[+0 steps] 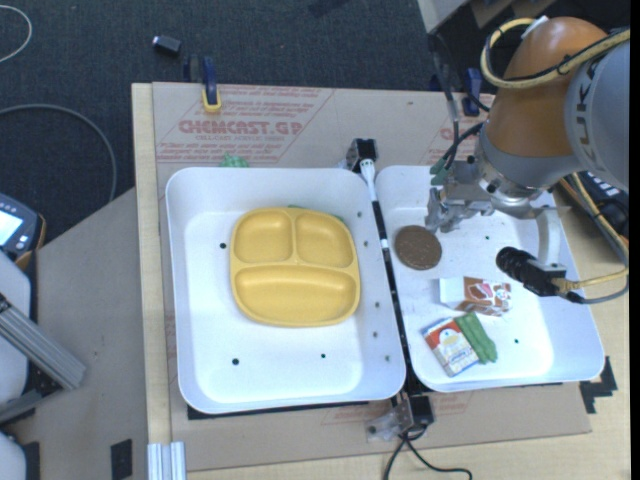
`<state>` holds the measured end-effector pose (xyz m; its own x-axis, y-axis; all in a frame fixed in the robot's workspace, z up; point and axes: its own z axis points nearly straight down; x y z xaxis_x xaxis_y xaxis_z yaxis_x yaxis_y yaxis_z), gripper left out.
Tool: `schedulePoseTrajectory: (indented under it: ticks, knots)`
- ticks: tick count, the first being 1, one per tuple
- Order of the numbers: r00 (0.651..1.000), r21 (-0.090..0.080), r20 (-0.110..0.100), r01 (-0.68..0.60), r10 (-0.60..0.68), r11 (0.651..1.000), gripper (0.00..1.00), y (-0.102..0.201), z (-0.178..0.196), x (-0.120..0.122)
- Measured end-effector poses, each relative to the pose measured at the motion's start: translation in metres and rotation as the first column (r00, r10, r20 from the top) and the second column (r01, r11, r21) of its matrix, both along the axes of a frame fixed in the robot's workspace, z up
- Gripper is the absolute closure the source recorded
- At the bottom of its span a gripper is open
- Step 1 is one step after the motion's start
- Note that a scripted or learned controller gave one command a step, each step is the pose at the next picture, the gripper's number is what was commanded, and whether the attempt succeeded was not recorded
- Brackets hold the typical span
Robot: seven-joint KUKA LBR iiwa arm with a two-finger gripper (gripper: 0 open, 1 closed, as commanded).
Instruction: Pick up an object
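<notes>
The right bin (575, 353) holds a round brown disc (418, 248), a small brown-and-white packet (480, 294), a green pod-like piece (478, 337) and a white-and-red packet (450, 347). My gripper (447, 214) hangs low over the back of that bin, just up and right of the brown disc. Nothing shows between its fingers, and I cannot make out how they stand.
A yellow divided plate (294, 266) lies in the left bin (200, 348). A black clamp (362, 153) sits at the back where the bins meet. A black cable end (520, 266) hangs over the right bin. Cardboard (250, 118) underlies both bins.
</notes>
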<state>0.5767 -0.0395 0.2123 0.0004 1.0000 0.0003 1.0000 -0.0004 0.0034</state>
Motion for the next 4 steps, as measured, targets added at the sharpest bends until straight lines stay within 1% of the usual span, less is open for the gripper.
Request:
schedulePoseTrajectory:
  ticks: [1,2,3,4]
  knots:
    - [1.0,0.003,-0.007,-0.005,0.005,1.0,1.0,0.041,0.019,-0.048]
    - [1.0,0.0,0.013,-0.002,0.002,1.0,1.0,0.036,0.144,-0.057]
    - [1.0,0.001,0.002,-0.005,0.005,1.0,1.0,0.066,0.172,-0.096]
    - [1.0,-0.001,0.002,-0.002,0.002,1.0,1.0,0.064,0.18,-0.094]
